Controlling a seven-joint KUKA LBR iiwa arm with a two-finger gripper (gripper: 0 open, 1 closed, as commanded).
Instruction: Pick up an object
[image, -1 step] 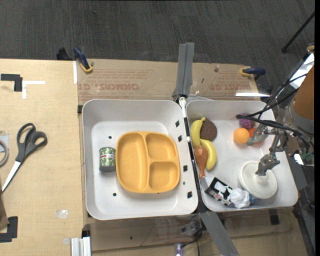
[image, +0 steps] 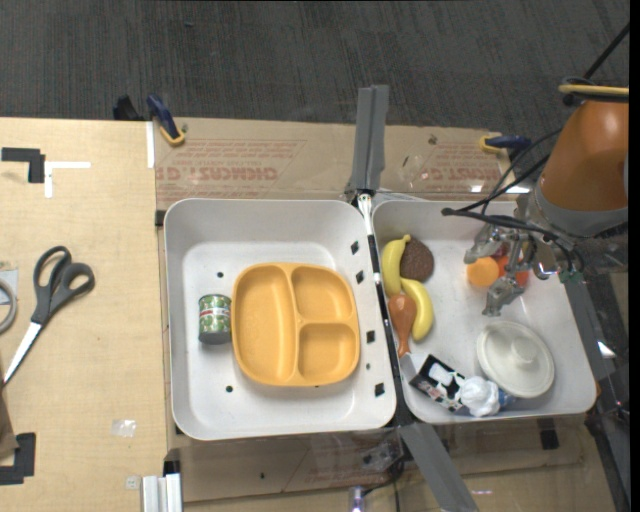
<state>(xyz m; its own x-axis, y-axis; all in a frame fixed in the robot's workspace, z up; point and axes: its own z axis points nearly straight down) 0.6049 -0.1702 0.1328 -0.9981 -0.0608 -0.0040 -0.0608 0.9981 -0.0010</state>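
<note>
1. Now the small orange ball (image: 484, 271) sits between the fingers of the gripper (image: 502, 272), clamped; being round, it points no way.
2. Reaching from the right, the arm (image: 590, 150) hangs above the right bin (image: 570, 310).
3. Reversed lettering on the cardboard (image: 240, 170) behind is unreadable.

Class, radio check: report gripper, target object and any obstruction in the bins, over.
Gripper low over right bin, finger state unclear. Small orange object right at gripper, grasp unconfirmed. White lidded bowl close below; banana well clear at bin's left side.
</note>
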